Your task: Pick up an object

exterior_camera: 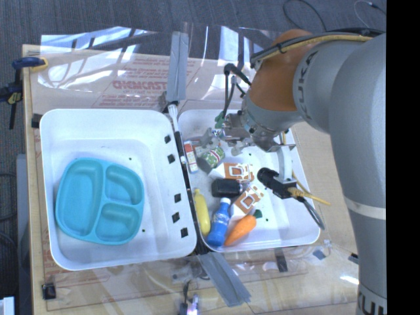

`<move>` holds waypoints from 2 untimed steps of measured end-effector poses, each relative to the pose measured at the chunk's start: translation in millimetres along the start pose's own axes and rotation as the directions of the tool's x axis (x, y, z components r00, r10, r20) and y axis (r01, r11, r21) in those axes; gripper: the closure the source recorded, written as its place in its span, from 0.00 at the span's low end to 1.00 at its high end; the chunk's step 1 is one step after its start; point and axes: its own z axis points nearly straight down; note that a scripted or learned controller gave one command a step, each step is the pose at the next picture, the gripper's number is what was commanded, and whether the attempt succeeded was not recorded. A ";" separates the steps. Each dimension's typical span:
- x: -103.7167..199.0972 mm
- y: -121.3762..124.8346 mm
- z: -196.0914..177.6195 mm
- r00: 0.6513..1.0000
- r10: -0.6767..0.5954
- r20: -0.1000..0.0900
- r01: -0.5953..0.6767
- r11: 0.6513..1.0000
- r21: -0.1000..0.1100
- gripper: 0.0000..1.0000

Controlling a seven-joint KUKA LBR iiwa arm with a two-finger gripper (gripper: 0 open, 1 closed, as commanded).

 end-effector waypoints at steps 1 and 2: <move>-15.8 23.5 79.8 0.990 -0.139 0.016 0.139 0.990 -0.029 0.00; -38.1 78.5 94.2 0.986 -0.169 0.010 0.169 0.985 -0.021 0.00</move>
